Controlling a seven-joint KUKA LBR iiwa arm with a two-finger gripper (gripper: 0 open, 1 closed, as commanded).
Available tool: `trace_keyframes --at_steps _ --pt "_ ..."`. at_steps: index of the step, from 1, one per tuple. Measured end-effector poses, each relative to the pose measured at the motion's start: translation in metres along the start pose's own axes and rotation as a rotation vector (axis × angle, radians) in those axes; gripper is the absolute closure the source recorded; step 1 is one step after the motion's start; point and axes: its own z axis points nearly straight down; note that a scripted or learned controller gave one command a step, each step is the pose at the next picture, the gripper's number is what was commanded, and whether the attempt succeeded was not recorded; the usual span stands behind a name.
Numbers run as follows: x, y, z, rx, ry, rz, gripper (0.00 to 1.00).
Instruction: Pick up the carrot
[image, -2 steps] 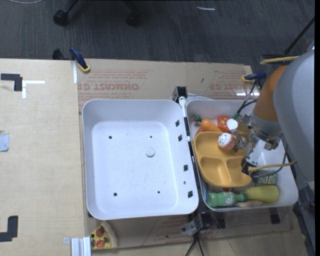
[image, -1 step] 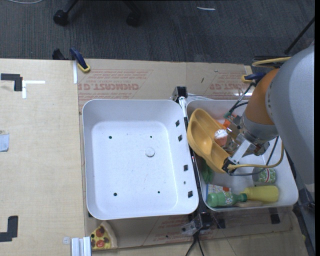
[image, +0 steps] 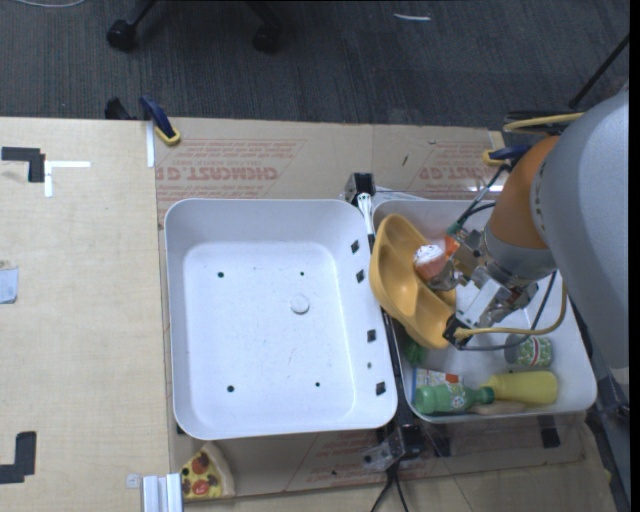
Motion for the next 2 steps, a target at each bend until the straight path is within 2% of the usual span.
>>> trace_keyframes --at_steps 1,2 --pt "-0.05 -0.047 -0.001 -0.002 0.006 0.02 0.0" --pt "-0.012 -0.113 -0.099 0.001 0.005 0.337 0.0"
